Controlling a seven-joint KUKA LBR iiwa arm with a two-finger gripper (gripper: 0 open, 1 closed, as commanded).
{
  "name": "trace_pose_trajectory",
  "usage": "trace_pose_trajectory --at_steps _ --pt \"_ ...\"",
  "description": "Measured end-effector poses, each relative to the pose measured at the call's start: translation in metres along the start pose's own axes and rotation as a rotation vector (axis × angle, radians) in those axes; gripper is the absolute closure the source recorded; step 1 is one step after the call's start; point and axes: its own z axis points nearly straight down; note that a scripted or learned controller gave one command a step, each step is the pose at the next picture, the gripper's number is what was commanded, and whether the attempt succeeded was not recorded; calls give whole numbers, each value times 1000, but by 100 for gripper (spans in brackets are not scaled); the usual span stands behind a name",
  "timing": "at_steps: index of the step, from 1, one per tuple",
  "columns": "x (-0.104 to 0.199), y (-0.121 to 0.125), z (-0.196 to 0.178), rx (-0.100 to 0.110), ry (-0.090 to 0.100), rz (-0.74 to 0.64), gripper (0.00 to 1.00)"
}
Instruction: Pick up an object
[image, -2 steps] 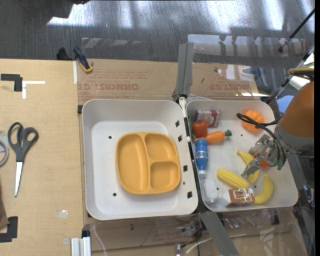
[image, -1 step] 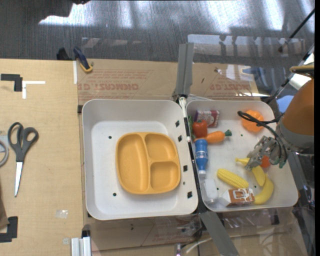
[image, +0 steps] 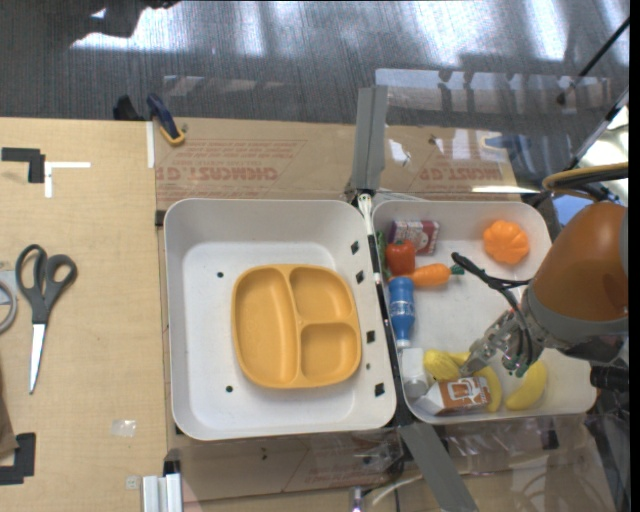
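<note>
So nothing's picked up yet: your pincer (image: 503, 348) hangs low in the right bin (image: 535, 225), just above the yellow toys (image: 447, 363) and the orange carton (image: 461, 393); can't tell if it's apart or together. That near corner's crowded: banana (image: 528, 386), blue bottle (image: 401, 308). The yellow tray (image: 296, 325) sits alone in the left bin (image: 190, 330).

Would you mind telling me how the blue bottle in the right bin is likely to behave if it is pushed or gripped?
The blue bottle lies on its side and looks cylindrical, so it would probably roll if nudged sideways. Its surface looks smooth, perhaps slippery. It lies beside the bin wall, likely limiting that roll.
</note>
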Motion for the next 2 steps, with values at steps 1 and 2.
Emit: trace_pose_trajectory --at_steps 1,2 --pt "34 36 -127 3 4 128 100" --pt "18 109 -173 6 5 265 100"
